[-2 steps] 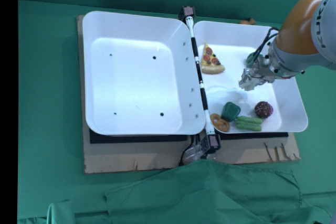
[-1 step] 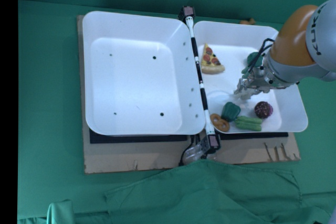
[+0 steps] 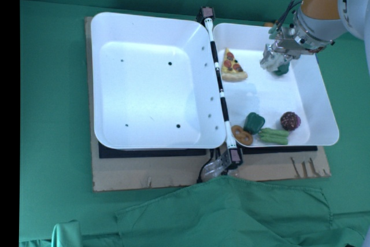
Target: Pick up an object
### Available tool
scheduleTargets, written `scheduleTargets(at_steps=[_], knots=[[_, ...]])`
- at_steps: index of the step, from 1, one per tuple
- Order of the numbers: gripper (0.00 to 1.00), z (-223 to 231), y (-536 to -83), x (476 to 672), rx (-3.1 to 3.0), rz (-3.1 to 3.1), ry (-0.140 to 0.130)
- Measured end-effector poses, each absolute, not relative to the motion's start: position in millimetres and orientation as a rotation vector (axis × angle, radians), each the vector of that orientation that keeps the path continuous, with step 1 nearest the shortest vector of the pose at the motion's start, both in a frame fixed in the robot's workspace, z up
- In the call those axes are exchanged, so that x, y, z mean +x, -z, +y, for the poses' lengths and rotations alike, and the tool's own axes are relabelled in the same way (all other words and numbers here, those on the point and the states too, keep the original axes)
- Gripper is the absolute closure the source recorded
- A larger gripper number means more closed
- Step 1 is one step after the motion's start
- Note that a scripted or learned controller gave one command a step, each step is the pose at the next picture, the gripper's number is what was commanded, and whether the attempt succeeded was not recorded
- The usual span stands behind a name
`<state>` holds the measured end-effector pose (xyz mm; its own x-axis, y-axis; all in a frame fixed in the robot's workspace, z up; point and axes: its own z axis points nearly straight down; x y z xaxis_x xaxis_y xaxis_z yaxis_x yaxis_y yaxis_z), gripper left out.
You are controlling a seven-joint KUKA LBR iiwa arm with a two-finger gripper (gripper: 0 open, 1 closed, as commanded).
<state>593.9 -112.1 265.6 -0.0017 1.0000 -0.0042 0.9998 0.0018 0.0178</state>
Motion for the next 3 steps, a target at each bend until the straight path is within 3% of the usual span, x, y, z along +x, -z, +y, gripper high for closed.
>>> scheduleTargets(at_steps=[1, 2, 3], knots=[[1.00, -121.1, -186.1, 532.0, 2.229, 2.212, -0.001], [1.00, -124.8, -186.4, 513.4, 2.210, 2.201, -0.022], [1.00, -125.8, -198.4, 514.7, 2.208, 2.193, -0.026]])
